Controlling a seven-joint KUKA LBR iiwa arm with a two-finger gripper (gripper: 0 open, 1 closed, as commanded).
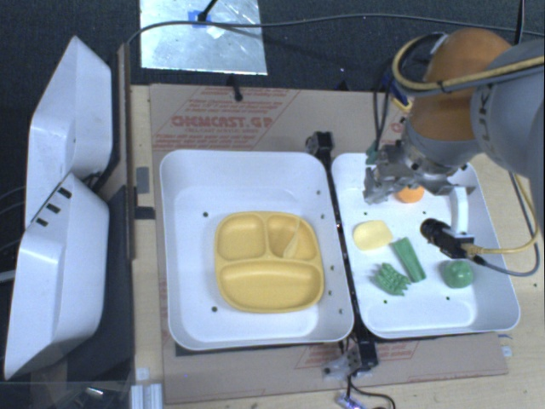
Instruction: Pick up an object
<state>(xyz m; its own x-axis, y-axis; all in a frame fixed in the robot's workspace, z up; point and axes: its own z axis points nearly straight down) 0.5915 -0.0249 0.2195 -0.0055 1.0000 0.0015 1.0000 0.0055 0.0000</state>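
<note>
So, as far as I can judge, the pick is not done: every candidate lies on the floor of the right bin (490,309), and nothing is lifted. The closest one is the small orange piece (411,194), near the back of that bin. It is just beside the gripper (379,186), which hangs low over that spot.

From my slanted overhead view I cannot tell whether the gripper is spread or pressed together, nor whether it touches the orange piece. I see nothing pinched in it. In front of it lie a pale yellow lump (372,234), then a green bar (407,258), a green knobbly piece (391,278) and a green round piece (458,273). These sit close together but apart from the orange one. By my reckoning, the whole grasp and lift is left to do.

The left bin (183,228) carries a yellow divided tray (269,260), well apart from the gripper.

Under both bins sits a brown board (255,113) printed in red. I read "CHEMCAST", followed by what looks like "GP". The smaller red lines beneath it, and the print at the board's front edge, are too small for me to read.
</note>
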